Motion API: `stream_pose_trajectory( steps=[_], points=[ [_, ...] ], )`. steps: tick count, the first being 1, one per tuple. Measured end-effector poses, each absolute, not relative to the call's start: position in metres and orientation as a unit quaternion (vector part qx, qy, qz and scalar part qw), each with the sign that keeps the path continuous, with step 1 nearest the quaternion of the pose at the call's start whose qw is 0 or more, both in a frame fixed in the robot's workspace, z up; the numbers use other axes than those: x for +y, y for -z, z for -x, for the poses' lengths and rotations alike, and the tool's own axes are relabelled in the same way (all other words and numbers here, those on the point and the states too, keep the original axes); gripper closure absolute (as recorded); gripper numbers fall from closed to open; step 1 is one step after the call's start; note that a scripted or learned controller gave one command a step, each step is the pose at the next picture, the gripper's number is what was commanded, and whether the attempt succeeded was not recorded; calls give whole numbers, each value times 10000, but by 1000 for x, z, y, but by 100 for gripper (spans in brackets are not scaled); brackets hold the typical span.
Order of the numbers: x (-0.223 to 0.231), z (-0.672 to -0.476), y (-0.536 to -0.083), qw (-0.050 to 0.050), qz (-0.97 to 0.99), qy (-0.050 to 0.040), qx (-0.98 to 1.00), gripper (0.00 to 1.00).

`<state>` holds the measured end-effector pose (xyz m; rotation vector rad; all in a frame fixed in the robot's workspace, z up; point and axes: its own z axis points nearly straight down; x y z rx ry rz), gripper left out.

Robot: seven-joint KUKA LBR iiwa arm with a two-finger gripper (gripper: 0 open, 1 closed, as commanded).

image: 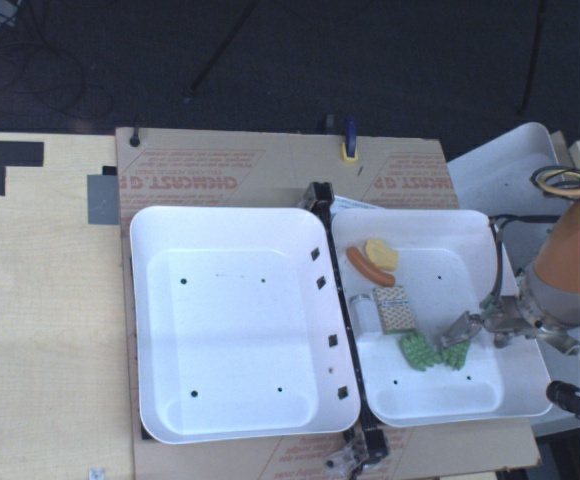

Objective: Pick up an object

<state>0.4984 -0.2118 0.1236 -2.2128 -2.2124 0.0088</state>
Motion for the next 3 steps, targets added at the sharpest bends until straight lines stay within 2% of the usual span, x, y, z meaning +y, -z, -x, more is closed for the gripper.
stream_pose_trajectory(
  steps=[1,2,3],
  points=[
    [-157,-495,-89,-22,7069,12,-7073,0],
    [-160,-496,-102,-32,7089,22,-7053,100],
    [-111,-591,-101,-2,7044,11,-7098,100]
  ],
)
